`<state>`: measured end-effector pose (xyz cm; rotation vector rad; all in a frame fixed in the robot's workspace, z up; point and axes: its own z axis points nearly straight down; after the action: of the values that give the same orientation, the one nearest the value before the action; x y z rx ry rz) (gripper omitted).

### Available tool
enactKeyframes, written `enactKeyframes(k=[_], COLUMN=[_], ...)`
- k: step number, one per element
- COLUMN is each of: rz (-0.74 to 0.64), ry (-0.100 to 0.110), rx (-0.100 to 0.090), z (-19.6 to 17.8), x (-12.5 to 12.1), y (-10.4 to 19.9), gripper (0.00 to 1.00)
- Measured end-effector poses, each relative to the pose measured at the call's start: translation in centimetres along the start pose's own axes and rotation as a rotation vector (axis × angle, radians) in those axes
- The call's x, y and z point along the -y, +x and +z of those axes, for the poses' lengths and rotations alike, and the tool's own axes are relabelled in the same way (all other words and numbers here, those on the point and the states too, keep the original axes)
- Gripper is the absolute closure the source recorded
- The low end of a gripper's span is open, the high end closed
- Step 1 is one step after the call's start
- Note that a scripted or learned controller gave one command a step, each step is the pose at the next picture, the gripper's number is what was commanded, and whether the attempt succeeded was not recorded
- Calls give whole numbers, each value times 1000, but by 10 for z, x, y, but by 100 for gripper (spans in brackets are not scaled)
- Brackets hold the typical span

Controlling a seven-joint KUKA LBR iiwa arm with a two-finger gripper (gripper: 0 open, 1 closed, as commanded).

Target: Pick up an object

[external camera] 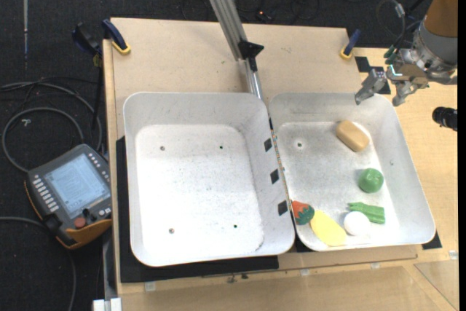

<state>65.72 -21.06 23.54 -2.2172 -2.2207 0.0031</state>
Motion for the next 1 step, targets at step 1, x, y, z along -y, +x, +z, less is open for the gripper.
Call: enactKeyframes(k=[1], rz=[-2], ry=[-4], rx=[2], z=[-3], x=[-1], y=[0], gripper=[0])
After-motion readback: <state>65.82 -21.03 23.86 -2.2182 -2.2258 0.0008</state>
